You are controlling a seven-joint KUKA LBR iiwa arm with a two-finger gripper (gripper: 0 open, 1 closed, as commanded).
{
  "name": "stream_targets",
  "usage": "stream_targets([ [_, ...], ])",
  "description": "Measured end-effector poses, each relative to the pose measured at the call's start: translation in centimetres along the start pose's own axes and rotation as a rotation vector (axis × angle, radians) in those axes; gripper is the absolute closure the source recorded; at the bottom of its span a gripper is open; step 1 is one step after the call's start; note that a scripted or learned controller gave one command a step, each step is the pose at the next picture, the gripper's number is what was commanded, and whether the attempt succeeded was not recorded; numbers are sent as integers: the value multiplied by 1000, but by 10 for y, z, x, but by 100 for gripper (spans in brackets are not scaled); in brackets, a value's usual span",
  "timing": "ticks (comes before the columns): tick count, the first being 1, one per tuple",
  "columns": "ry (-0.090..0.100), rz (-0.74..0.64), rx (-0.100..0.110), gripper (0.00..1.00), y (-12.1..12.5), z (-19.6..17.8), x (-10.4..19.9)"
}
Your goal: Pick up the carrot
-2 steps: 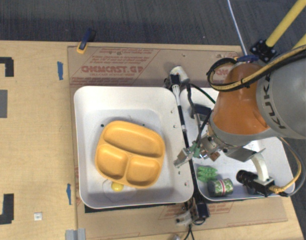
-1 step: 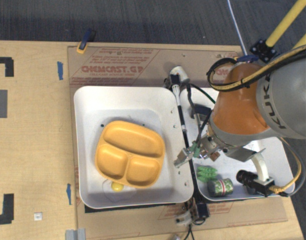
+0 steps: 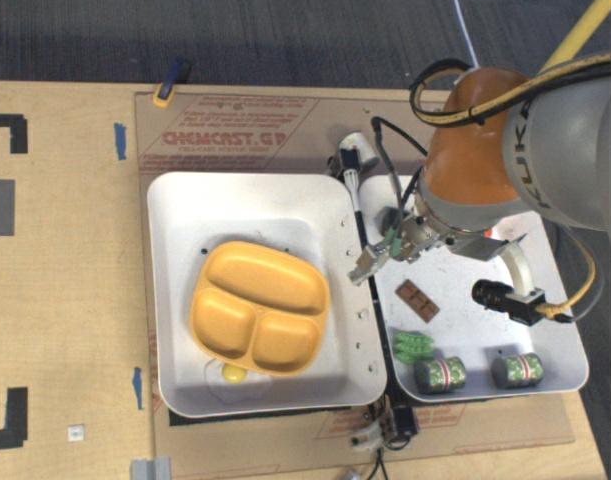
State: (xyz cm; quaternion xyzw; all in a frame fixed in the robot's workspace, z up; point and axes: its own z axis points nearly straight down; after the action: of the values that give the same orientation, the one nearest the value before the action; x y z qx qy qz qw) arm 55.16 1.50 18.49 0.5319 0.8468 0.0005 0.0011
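Observation:
My gripper (image 3: 377, 256) hangs below the orange wrist band, over the rim where the two bins meet, at the left edge of the right bin (image 3: 560, 298). It points down and left toward the left bin (image 3: 175, 228). Nothing can be made out in its grasp. A large yellow divided plate (image 3: 259, 306) lies upside down in the middle of the left bin. A small yellow piece (image 3: 233, 373) peeks out under the plate's front edge.
In the right bin lie a brown chocolate bar (image 3: 418, 300), a green leafy item (image 3: 413, 345) and two green-labelled cans (image 3: 441, 372) (image 3: 517, 369) along the front. The arm covers the right bin's back half. Cardboard surrounds both bins.

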Motion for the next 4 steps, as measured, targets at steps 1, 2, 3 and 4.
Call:
stream_targets([
  [1,2,56,3,0,-62,0,-9],
  [2,2,30,3,0,-106,0,-54],
  [3,2,30,3,0,-106,0,-54],
  [4,2,30,3,0,-106,0,-54],
])
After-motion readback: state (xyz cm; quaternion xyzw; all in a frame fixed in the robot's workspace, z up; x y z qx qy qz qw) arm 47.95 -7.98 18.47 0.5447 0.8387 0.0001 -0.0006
